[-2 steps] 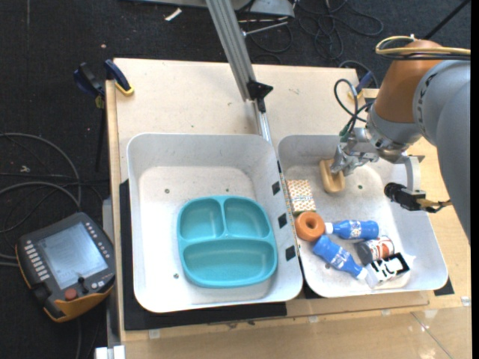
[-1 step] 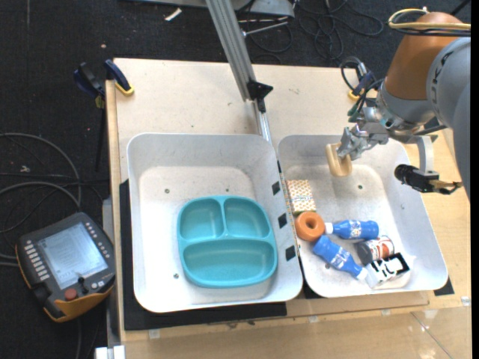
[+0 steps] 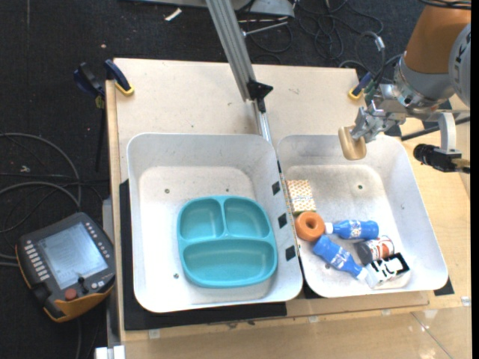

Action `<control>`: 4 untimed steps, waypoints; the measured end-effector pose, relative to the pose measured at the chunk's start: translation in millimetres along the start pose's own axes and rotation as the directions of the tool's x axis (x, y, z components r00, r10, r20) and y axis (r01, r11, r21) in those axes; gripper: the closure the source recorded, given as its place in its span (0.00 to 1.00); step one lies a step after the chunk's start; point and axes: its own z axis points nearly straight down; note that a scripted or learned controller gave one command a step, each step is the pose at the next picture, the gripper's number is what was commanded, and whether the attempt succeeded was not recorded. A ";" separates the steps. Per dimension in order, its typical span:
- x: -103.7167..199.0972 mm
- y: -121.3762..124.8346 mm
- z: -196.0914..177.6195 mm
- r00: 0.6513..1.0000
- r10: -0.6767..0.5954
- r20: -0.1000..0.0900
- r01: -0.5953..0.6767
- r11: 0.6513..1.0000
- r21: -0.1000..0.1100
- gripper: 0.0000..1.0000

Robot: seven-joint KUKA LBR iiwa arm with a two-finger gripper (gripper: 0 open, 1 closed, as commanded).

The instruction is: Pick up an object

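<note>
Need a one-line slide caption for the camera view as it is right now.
Gripper lifts a tan block above the right bin; the orange ring and blue bottles lie below, the teal tray in the left bin.

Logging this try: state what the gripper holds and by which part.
The gripper appears to grip a small tan block by its upper end; the block hangs over the right bin's far edge.

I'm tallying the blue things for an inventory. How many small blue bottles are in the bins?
2, both in the right bin: one bottle beside the orange ring, the other bottle just below it. The clutter may hide more.
</note>
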 end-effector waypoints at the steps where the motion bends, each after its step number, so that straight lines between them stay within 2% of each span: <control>1: 0.2 -0.8 -43.6 1.000 0.000 -0.001 0.000 1.000 0.002 1.00; 4: 173.0 -1.3 -28.9 1.000 -0.005 -0.004 0.005 1.000 0.010 1.00</control>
